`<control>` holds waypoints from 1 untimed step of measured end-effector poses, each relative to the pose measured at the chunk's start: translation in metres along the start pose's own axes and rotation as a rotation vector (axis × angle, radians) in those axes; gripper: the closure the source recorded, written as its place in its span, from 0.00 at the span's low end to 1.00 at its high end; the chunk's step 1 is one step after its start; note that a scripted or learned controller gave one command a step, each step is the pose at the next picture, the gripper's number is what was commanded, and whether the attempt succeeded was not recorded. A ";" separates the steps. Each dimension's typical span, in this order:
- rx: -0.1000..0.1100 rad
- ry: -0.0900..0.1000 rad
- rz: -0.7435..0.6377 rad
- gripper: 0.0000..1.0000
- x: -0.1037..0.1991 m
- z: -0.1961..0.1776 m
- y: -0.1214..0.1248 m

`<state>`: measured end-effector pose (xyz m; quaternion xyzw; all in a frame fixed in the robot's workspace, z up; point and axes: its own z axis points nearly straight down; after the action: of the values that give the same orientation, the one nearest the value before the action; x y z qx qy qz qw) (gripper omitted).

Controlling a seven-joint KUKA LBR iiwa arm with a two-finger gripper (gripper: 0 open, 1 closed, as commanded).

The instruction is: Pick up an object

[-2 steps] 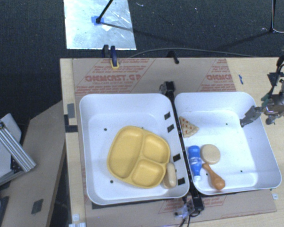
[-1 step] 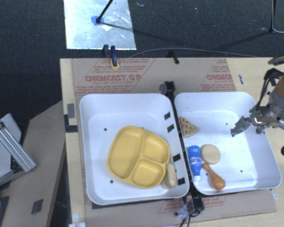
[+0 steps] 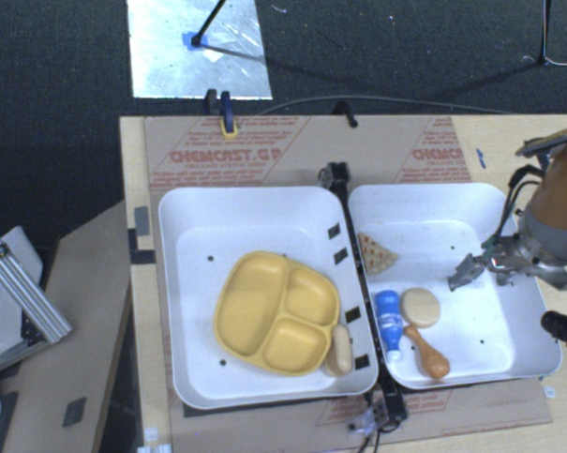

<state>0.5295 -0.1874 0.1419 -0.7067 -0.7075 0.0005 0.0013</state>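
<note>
The gripper (image 3: 466,271) hovers low in the right bin (image 3: 423,201), its grip state too blurred to tell. Left of it lie a wooden brush (image 3: 424,320), blue tube (image 3: 389,321) and a waffle-like wedge (image 3: 376,253); the left bin (image 3: 255,208) holds a yellow tray (image 3: 276,311).

One fixed camera high above the bench (image 3: 289,141), angled down over both white bins (image 3: 185,216), moderately distant.

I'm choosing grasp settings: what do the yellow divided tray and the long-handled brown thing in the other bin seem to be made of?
The yellow divided tray looks like moulded plastic: uniform colour, smooth rounded compartments, a faint sheen. The brown spoon-like utensil looks like wood: pale matte round head, darker orange-brown handle. Painted plastic can't be ruled out.
</note>
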 end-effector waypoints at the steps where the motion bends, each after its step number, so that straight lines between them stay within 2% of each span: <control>1: -0.001 0.000 0.000 0.00 0.000 0.052 0.000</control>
<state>0.5296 -0.1870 0.0899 -0.7066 -0.7076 0.0002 0.0007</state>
